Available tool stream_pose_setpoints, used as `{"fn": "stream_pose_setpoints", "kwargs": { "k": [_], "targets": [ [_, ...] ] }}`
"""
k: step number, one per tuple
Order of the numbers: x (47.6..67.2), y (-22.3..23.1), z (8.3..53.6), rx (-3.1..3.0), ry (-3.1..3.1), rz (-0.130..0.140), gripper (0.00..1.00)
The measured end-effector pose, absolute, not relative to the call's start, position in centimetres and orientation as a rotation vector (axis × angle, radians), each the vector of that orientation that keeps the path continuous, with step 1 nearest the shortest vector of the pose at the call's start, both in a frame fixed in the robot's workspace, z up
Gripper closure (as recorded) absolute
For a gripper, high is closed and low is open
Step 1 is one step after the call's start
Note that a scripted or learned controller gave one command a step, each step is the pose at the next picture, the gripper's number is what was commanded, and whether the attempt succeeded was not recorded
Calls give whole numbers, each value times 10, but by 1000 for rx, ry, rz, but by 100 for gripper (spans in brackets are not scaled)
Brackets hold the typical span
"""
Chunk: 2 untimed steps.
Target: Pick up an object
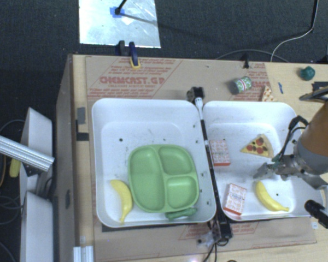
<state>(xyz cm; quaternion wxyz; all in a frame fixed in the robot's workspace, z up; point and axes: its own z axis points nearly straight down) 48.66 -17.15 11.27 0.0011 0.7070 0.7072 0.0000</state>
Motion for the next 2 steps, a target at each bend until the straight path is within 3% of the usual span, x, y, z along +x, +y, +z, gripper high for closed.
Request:
{"fn": "stream_pose_setpoints", "kwargs": {
  "k": [1, 2],
  "targets": [
    [487, -109, 164, 2216, 2225, 3, 0],
    [487, -138, 84, 2219, 2221, 2, 0]
  ]
}}
